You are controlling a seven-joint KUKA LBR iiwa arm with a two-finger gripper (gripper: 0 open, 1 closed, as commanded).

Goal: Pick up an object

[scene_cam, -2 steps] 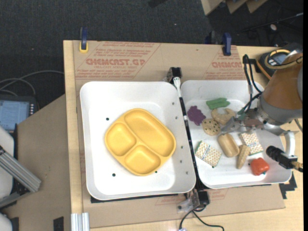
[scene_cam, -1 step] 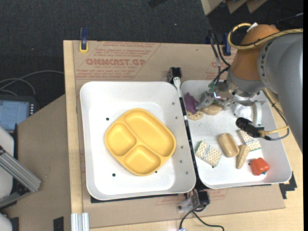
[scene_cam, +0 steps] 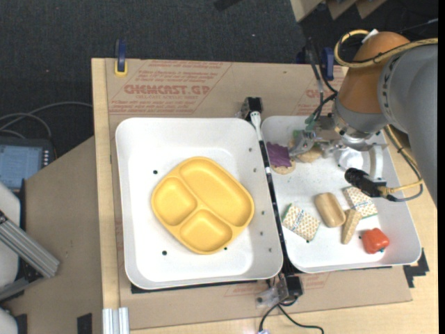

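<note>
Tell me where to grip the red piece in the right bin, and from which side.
Take the red piece across its middle, coming straight down from above. It looks small and blocky and lies flat on the bin floor, so its two side faces are probably the easiest to pinch. The tan stick lies just to its left and the bin's rim is close on the right, so closing along the free direction seems safer.
</note>
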